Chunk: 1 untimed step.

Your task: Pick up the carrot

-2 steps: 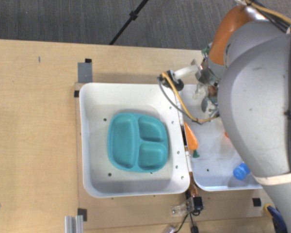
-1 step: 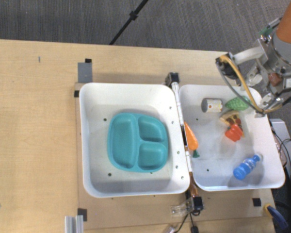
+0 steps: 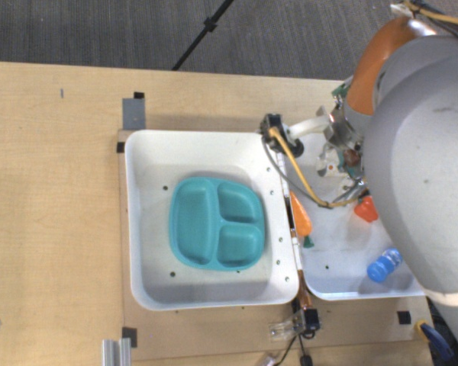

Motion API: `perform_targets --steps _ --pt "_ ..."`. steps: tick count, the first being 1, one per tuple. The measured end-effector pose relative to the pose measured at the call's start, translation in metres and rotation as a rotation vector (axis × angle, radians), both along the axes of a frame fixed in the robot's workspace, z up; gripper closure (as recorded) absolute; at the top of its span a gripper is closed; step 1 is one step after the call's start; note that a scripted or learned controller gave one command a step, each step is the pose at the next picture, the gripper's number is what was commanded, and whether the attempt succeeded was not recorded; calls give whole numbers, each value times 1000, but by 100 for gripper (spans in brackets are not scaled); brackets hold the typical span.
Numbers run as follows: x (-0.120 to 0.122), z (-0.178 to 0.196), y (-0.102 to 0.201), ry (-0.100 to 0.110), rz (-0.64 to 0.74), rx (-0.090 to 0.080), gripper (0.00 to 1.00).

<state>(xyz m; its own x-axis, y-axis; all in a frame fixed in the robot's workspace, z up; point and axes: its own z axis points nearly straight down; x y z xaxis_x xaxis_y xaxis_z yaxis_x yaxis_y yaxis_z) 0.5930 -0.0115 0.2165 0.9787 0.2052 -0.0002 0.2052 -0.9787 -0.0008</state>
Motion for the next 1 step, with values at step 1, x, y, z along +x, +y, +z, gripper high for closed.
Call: perform_targets --steps 1 --pt "-86 -32 -59 -1 -1 0 0"
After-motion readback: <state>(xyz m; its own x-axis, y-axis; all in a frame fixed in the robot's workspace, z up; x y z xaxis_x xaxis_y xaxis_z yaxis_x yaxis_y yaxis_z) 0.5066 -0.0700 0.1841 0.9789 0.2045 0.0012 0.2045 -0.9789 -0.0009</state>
